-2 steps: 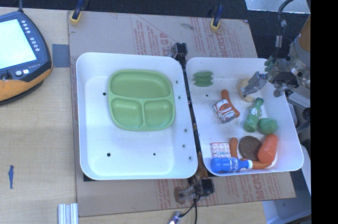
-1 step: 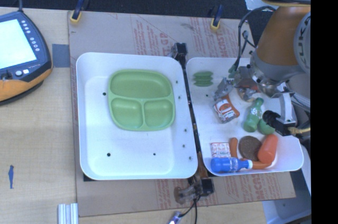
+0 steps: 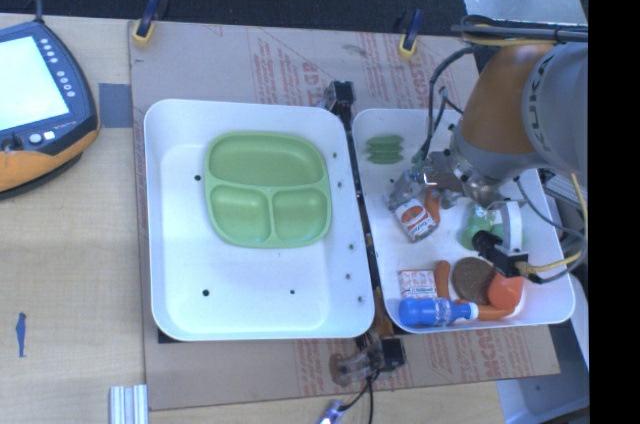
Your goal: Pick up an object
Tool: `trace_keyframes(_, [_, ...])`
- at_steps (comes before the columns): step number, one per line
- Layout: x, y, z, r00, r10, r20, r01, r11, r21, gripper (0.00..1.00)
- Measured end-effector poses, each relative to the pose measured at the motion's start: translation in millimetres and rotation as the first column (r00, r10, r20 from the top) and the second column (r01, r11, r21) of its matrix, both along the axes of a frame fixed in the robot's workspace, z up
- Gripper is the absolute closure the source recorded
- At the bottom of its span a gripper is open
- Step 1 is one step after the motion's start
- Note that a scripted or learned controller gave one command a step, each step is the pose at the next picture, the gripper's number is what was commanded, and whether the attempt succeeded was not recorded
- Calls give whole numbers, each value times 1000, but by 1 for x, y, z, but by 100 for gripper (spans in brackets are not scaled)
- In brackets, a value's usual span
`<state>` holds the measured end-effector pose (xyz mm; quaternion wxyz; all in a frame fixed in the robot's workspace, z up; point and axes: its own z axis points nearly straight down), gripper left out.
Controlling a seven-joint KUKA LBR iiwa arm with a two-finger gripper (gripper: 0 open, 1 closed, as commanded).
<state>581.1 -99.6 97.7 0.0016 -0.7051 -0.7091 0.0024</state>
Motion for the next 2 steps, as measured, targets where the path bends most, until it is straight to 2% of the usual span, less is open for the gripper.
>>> trace_keyframes(1, [0, -1, 10, 1000, 4, -2, -4, 1000, -2, 100])
trace_keyframes(2, [31, 65, 112, 1000, -1, 3, 1, 1000, 2, 100])
